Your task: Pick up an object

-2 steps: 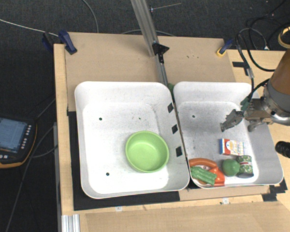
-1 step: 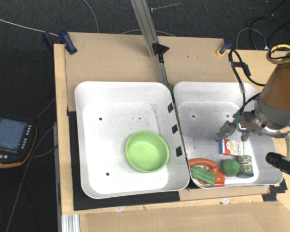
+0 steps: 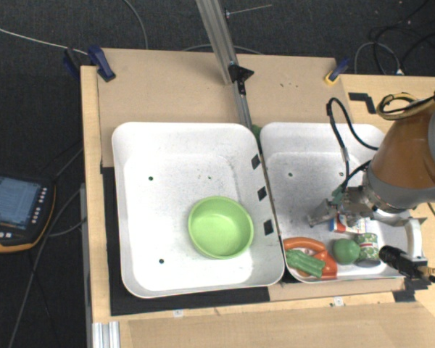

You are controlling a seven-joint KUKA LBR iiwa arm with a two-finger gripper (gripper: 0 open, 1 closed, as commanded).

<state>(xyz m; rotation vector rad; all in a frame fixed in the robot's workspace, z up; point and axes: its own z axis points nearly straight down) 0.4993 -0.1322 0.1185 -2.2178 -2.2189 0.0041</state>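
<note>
My gripper (image 3: 339,212) hangs low over the front part of the right bin (image 3: 304,158). Part of a small red and white item (image 3: 341,225) shows just beneath it. In front of it lie a green ball (image 3: 344,250), a small can with a green and white label (image 3: 367,246), and an orange ring-shaped toy (image 3: 304,246) with a green piece (image 3: 309,264) across it. A light green bowl (image 3: 220,227) rests in the left bin (image 3: 167,158).
The arm's grey wrist and orange band (image 3: 406,154) cover the right bin's right side. Black cables (image 3: 338,133) loop above the gripper. A slanted metal pole (image 3: 221,31) stands at the back, where the bins meet. A handheld pendant (image 3: 14,209) lies off the bench at left.
</note>
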